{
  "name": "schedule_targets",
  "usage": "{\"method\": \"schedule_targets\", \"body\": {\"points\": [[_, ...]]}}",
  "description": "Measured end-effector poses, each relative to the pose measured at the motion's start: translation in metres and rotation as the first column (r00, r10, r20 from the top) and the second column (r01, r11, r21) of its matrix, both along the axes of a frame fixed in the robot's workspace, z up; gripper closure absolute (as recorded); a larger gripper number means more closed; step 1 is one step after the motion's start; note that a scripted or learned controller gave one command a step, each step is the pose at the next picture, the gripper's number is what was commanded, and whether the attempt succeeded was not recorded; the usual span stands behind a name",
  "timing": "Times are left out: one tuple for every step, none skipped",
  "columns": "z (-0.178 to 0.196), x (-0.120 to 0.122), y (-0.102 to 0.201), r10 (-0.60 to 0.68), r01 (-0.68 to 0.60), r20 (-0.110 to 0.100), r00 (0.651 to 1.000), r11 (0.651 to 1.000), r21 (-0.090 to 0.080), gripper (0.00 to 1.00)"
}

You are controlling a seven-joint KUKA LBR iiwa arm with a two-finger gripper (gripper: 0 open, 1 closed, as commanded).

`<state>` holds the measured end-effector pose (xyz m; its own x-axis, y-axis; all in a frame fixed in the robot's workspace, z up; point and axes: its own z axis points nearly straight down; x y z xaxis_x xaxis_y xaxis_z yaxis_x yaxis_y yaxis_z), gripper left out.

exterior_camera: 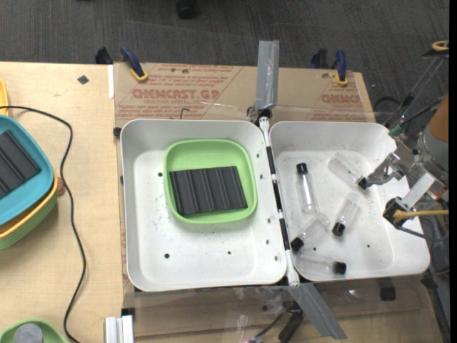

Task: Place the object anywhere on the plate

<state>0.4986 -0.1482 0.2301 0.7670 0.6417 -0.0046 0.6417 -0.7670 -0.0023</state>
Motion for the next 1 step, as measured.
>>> {"method": "schedule_targets", "body": {"points": [[0.0481,-0.0208,-0.0015,-0.196,0.196,0.001,0.981,0.981,-0.001,0.0]]}}
